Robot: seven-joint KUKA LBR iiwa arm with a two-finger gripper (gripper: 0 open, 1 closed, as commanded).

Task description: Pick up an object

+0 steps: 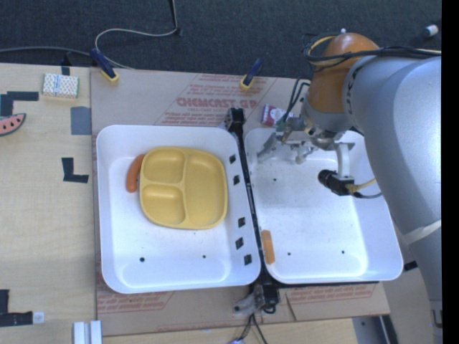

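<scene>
A yellow divided plate point(183, 188) lies in the left bin point(122, 264). An orange-red sausage-shaped piece point(133, 173) rests against the plate's left rim. A small orange piece point(267, 246) lies by the left wall of the right bin point(344, 264). My gripper point(283, 151) hangs over the far left corner of the right bin, well away from the orange piece. Its fingers point(266, 149) are spread apart with nothing between them.
A small red-and-white packet point(271, 113) lies on the cardboard just behind the right bin. Two blue-and-yellow clamps point(105, 64) hold the cardboard's far edge. The arm's body point(401, 135) covers the right bin's right side. A black divider point(242, 185) runs between the bins.
</scene>
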